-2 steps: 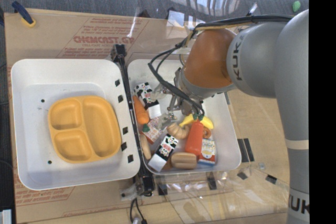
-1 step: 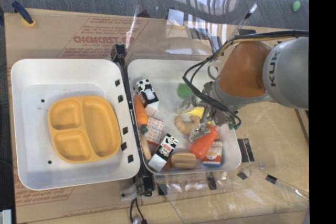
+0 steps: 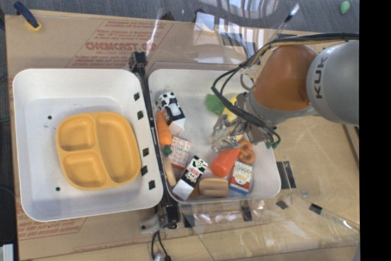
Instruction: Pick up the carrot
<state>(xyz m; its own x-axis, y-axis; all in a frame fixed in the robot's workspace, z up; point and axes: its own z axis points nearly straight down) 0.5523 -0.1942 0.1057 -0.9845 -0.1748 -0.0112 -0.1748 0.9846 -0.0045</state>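
Observation:
The carrot (image 3: 164,129) is a long orange piece lying against the left wall of the right bin (image 3: 269,175), beside a cow-patterned carton (image 3: 171,109). My gripper (image 3: 225,132) hangs low over the middle of that bin, about a hand's width to the right of the carrot and apart from it. Its metal tip sits just above an orange-red cone-shaped piece (image 3: 224,162) and an orange ring (image 3: 245,152). Cables and the orange wrist band (image 3: 282,79) cover the bin's right part.
The right bin also holds a green piece (image 3: 214,102), a pink-printed box (image 3: 181,151), a second cow carton (image 3: 192,175), a brown bread roll (image 3: 212,187) and a juice carton (image 3: 242,176). The left bin (image 3: 24,131) holds a yellow divided plate (image 3: 96,148).

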